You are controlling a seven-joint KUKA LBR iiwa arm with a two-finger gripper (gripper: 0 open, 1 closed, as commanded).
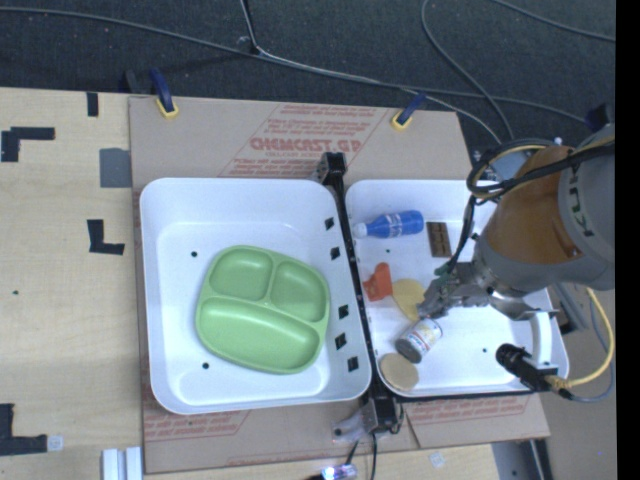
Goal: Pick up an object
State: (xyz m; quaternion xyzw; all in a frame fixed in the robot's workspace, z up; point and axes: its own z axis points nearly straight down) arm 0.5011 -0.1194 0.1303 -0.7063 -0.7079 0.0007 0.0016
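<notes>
Two white bins share the bench — the gripper [437,299] hangs in the right bin [455,373] above a small jar [419,339] (its grip state can't be told).

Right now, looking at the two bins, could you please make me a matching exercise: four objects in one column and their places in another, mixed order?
Objects:
1. green divided plate
2. blue bottle
3. small can
4. orange object

Places:
A. right bin, far end
B. left bin, middle
C. right bin, just below the gripper
D. right bin, near the divider, beside a yellow piece

Pairs: 1-B, 2-A, 3-C, 4-D
</notes>
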